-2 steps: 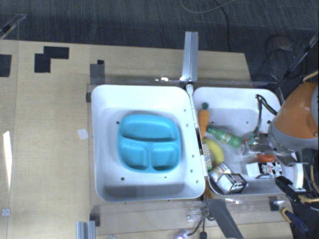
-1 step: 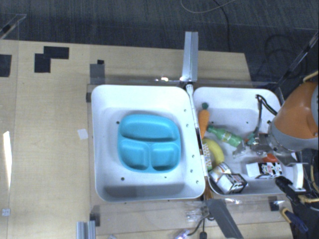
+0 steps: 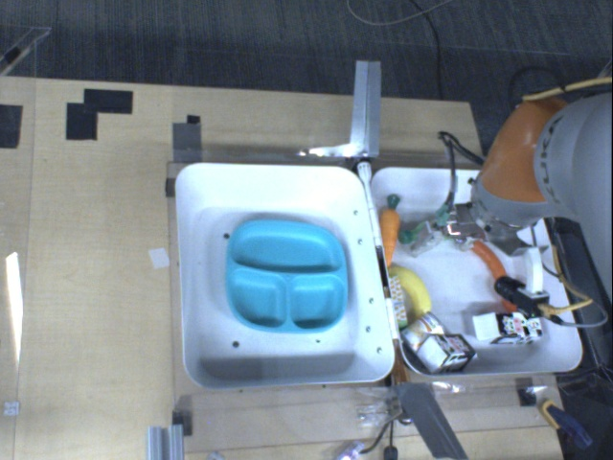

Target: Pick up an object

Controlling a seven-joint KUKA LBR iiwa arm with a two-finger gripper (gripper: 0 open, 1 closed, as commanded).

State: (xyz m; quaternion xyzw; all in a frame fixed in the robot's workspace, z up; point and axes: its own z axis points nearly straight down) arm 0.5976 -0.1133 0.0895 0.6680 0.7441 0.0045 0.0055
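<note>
The right bin (image 3: 565,353) holds several objects. An orange carrot (image 3: 389,230) lies along its left wall, with a yellow banana (image 3: 414,291) just below it. A silver and black can-like item (image 3: 437,345) sits at the front left corner. A small green and white item (image 3: 421,235) lies near the carrot. My gripper (image 3: 458,224) hangs low over the middle of this bin, right of the green item. A red-orange stick-shaped object (image 3: 488,258) lies beside and below it. A small white box (image 3: 508,327) rests toward the front right.
The left bin (image 3: 201,353) holds a blue divided tray (image 3: 285,273) at its centre. A metal post (image 3: 367,103) stands behind the divider between the two bins. The grey arm with its orange band (image 3: 512,156) covers the right bin's back right corner.
</note>
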